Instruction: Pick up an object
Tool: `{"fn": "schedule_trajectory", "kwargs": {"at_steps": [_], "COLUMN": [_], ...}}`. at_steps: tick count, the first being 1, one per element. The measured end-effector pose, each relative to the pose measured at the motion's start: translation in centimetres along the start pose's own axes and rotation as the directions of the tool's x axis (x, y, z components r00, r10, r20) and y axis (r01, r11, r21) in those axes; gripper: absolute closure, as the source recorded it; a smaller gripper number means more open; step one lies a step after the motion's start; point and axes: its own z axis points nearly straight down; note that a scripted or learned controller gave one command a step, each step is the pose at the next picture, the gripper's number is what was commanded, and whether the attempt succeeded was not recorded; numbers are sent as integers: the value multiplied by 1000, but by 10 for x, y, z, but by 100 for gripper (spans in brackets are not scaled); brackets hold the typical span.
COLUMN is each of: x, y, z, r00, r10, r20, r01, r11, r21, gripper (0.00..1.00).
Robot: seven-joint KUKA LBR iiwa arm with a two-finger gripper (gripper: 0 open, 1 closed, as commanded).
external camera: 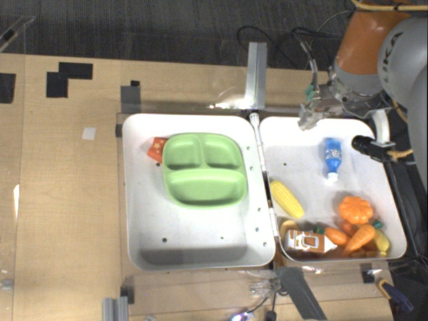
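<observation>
The right bin [294, 154] holds a small blue and white bottle [332, 156], a yellow corn cob [286, 200], an orange pumpkin [355, 210], a carrot [362, 237], and a brown-labelled bottle [309, 241] lying on its side in the front. My gripper [309, 112] hangs over the bin's back rim, left of and behind the blue bottle, with nothing seen between its fingers. The left bin [144, 233] holds a green divided tray [203, 168] and a red item [156, 150] tucked at the tray's left edge.
The grey arm with its orange band [364, 39] comes in from the upper right. Cables [281, 42] trail behind the bins. A metal post [255, 75] stands at the back between them. Bare white floor shows in the middle of the right bin.
</observation>
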Motion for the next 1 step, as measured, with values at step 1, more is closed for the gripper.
{"fn": "schedule_trajectory", "kwargs": {"at_steps": [1], "x": [-39], "y": [-95], "z": [10], "r00": [926], "r10": [-379], "r20": [0], "r01": [379], "r11": [926], "r21": [1], "gripper": [100]}}
